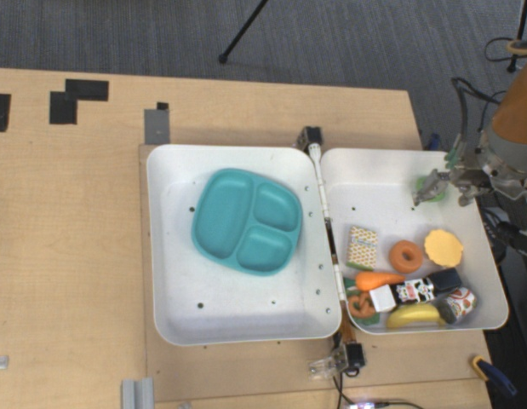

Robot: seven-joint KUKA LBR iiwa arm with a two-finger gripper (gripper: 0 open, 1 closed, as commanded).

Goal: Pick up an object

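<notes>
My gripper point(445, 191) hangs over the back right part of the right bin point(374, 181), open, with nothing between its fingers point(427, 190). The objects lie toward the front of this bin, apart from the gripper: a patterned square pad point(362, 246), a brown donut point(406, 256), a yellow disc point(443, 248), an orange carrot point(380, 280), a black and white box point(414, 291), a yellow banana point(415, 315) and a small can point(459, 301).
The left bin point(174, 254) holds a teal divided plate point(246, 220). A divider rail point(324, 211) runs between the bins. The grey arm with its orange band point(514, 113) enters at the right edge. Cables hang beside the bench at right.
</notes>
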